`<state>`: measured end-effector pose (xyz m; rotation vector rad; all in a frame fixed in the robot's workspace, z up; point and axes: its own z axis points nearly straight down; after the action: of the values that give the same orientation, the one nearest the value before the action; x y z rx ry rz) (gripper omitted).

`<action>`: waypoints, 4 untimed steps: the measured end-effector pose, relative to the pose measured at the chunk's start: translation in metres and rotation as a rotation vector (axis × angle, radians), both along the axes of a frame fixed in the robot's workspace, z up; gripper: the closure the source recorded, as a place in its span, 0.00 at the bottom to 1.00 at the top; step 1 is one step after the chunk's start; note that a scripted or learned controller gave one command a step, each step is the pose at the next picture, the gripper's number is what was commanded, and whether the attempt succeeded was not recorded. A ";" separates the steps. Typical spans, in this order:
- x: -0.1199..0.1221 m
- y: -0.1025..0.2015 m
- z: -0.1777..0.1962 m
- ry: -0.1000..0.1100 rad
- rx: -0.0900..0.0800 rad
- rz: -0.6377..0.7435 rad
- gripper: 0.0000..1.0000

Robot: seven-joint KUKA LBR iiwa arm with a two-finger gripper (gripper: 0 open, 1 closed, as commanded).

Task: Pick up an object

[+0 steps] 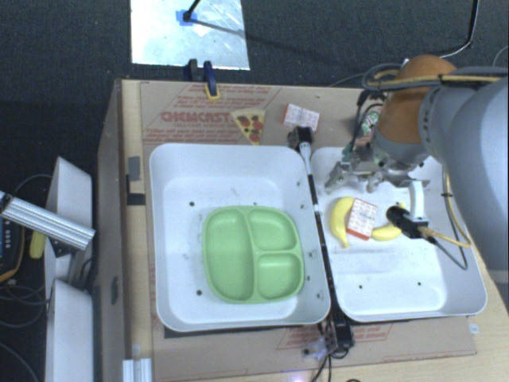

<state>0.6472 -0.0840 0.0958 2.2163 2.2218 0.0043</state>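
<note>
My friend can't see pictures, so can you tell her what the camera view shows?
A grey robot arm with an orange band reaches in from the right, its gripper above the right bin, near a banana and a small red-and-white box. The left bin holds a green divided plate.

1. A cardboard-covered surface [199, 114], printed with red lettering, carries two shallow white bins side by side.
2. The left bin [171, 181] and the right bin [445, 293] meet along a dark central seam.
3. Behind the bins, a pizza-slice toy [251, 126] and a small red-and-white card [301, 117] lie on the cardboard.
4. A blue-and-yellow clamp [208, 78] grips the surface's far edge.
</note>
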 end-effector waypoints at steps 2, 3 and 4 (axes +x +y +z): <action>-0.018 -0.004 -0.001 0.001 0.000 0.000 1.00; -0.018 -0.004 -0.001 0.001 0.000 0.000 0.00; -0.052 -0.003 -0.012 0.004 0.000 -0.001 0.00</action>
<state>0.5952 -0.0866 0.0841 2.2194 2.2229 0.0002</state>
